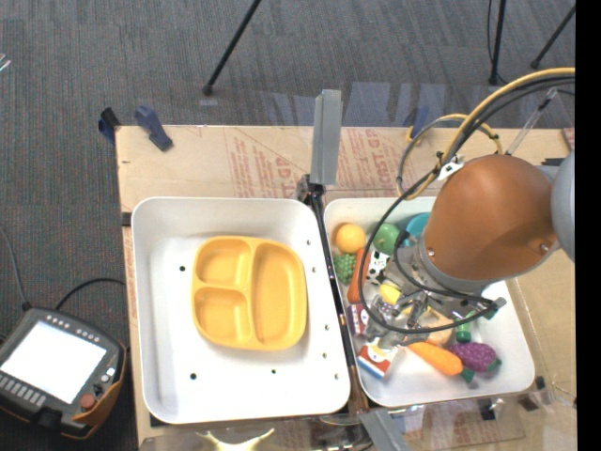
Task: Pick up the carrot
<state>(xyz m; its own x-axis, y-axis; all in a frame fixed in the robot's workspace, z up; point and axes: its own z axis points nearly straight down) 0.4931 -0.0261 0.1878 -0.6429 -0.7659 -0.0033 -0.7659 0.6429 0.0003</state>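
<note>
The carrot [438,357] is an orange tapered piece lying flat near the front of the right bin [522,372], pointing right toward a purple bunch of grapes [476,355]. My gripper [392,314] hangs low inside the right bin under the arm's big orange band [493,219], just up and left of the carrot. Cables and the wrist body cover most of it. Nothing shows clearly between its tips.
The right bin also holds an orange ball [350,238], green pieces [385,236], a teal piece [418,224] and a small red-white box [376,362]. A yellow divided plate [250,291] lies in the left bin [155,252]. A tablet [56,365] sits at the lower left.
</note>
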